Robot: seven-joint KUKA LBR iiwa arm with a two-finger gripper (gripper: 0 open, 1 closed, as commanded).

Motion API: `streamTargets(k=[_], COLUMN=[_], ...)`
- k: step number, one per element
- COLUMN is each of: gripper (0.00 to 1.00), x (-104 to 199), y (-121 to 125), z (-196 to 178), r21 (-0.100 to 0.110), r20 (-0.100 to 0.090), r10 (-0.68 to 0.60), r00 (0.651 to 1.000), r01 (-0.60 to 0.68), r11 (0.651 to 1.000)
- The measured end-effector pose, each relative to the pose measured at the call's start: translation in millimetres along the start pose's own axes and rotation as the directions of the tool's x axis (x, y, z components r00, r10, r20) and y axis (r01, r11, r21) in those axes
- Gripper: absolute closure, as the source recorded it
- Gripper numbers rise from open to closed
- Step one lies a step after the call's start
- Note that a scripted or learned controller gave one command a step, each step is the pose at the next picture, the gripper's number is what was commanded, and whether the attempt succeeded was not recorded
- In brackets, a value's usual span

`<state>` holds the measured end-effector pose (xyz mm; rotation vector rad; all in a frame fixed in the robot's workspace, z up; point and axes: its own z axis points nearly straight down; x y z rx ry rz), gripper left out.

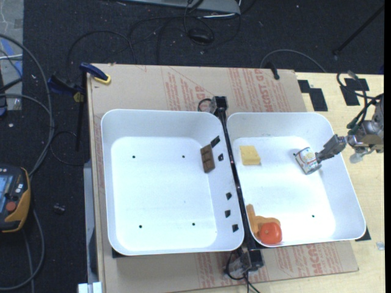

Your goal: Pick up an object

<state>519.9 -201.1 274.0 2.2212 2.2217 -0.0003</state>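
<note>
The left bin (122, 182) occupies the centre-left of the frame; its floor is bare white except for a brown rectangular block (208, 159) lying near its right wall, in the upper right part of the bin. A dark divider strip (232, 182) runs top to bottom between the two bins, whose inner rims sit just beside each other. The right bin (342, 224) holds three items. A yellow sponge-like block (250, 155) lies in its upper left area, close to the divider. An orange-red object (267, 229) rests in the lower left corner, against the rim. A small silver-white object (306, 160) lies in the upper right area, near the right wall. The middle and lower right floor of this bin is open. The gripper (319, 154) enters over the right rim at the frame's right edge, its dark tip touching or just beside the silver-white object; whether the pincer is open, closed or gripping cannot be determined at this size.
</note>
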Motion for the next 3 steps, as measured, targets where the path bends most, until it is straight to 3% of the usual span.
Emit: streamTargets(k=[1,2,3], gripper=[0.00,0.00,0.00], x=[-5,2,28], y=[14,26,8], z=[16,-3,-41], r21=[0.001,-0.001,-0.003], r20=[0.000,0.000,0.000], r10=[0.000,-0.069,-0.001], r00=[1.000,0.998,1.000], r01=[0.000,0.069,0.001], r11=[1.000,0.998,1.000])
